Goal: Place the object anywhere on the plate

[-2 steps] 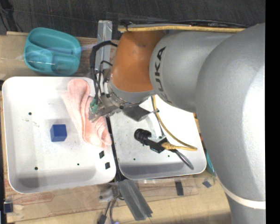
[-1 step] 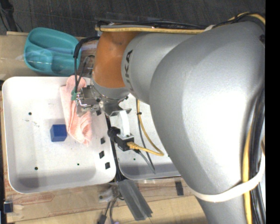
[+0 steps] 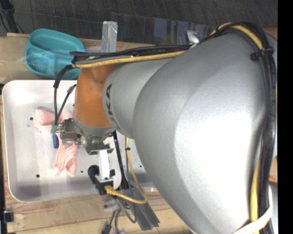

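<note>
The claw (image 3: 63,133) hangs low over the left white bin (image 3: 14,130), at the end of the grey arm (image 3: 195,126) with its orange band (image 3: 90,99), and whether it is spread or pressed together cannot be told, because the wrist and its fittings cover it from above. Just beside the claw, on the bin floor, lies a pale pink, soft-looking object (image 3: 66,160), with another pink patch (image 3: 45,116) a little farther from the claw toward the bin's far wall; whether these are one crumpled piece or two separate things is unclear, since the claw sits across the middle. This pink thing is most likely the object to be moved. It rests on the bin floor and nothing shows it lifted or pinched. A small blue-and-green part (image 3: 54,136) sits at the claw's side, probably a fitting on the wrist, not a loose item. A teal scoop-shaped thing (image 3: 49,50) lies on the counter (image 3: 2,48) beyond the bin's far wall, well apart from the claw. By this reading the task is at its early stage: the arm is over the object, a grasp is not confirmed, and both the carry and the setting down on the plate remain to be done.
</note>
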`<state>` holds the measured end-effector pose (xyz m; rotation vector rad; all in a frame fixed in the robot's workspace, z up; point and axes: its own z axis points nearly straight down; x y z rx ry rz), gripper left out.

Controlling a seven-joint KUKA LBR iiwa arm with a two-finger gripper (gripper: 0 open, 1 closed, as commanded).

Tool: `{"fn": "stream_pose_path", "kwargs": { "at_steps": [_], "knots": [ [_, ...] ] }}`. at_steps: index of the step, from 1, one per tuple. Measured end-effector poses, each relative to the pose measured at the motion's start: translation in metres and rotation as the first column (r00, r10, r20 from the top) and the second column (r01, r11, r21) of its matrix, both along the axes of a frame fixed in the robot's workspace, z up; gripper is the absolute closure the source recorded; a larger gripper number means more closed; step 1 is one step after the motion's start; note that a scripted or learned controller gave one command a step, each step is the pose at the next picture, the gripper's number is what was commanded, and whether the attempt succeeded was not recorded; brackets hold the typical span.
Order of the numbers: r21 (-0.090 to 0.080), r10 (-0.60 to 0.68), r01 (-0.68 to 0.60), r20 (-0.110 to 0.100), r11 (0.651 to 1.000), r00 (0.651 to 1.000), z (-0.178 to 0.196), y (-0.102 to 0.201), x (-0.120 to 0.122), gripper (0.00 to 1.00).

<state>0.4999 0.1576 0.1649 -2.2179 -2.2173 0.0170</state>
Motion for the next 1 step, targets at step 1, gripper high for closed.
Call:
{"fn": "stream_pose_path", "kwargs": {
  "at_steps": [1],
  "knots": [
    [0.002,-0.019,0.019,0.002,1.000,1.000,0.0356,-0.0650,0.0462,1.00]
  ]
}}
